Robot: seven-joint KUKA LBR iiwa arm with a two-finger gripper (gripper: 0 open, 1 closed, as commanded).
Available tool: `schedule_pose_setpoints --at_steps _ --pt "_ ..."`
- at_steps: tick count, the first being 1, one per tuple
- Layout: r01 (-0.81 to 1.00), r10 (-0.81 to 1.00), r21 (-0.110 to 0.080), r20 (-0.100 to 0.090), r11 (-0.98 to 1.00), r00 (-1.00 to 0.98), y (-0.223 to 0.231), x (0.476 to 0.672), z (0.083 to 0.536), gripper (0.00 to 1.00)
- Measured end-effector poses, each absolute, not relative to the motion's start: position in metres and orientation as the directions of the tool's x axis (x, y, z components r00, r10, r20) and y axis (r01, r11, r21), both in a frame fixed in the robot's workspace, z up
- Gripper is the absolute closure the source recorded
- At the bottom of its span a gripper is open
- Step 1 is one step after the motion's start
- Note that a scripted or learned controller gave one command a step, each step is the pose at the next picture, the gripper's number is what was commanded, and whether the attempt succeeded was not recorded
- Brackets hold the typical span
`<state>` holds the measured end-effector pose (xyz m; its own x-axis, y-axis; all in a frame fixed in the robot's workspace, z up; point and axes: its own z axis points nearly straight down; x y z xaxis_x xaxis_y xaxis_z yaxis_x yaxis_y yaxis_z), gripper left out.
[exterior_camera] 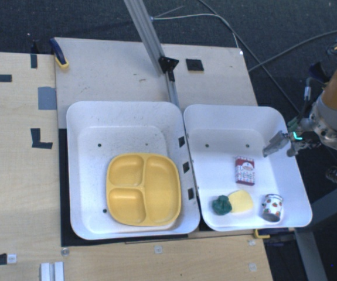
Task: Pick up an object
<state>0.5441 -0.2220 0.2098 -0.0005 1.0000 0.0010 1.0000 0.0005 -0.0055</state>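
Two white bins are sitting side by side below us, and we are judging the pick as not yet begun in any real sense: nothing is lifted, and every candidate is lying on a bin floor.

Working from the biggest thing down, we are looking first at the left bin, which is carrying a yellow divided plate near its front. The right bin is holding the smaller things, all gathered toward its front right part. The red box is lying flat roughly mid-floor. In front of it the yellow block is resting just beside the green lump, the two seeming to touch. The small silver and red object is sitting near the front right corner; we are finding it too blurred to name.

The gripper is hanging at the right rim of the right bin, reaching in from the arm's side, well apart from the red box and farther yet from the other three. We are seeing nothing in its grasp and nothing touching it. Whether it is spread or pressed together we cannot tell at this angle.

What is left, as we are judging it, is nearly everything: choosing a thing, descending, closing and lifting.
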Motion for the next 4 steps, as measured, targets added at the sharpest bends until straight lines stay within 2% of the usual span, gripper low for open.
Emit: schedule_pose_setpoints --at_steps 1,2,3,4 --pt "1.000 1.000 -0.002 0.000 0.001 -0.001 -0.222 0.545 0.211 0.00" --pt "1.000 1.000 -0.006 0.001 0.001 -0.001 -0.218 0.539 0.149 0.00" --pt "1.000 1.000 0.001 -0.001 -0.002 0.002 -0.222 0.530 0.098 0.00" --pt "1.000 1.000 0.003 0.003 0.002 -0.002 -0.222 0.533 0.091 0.00"
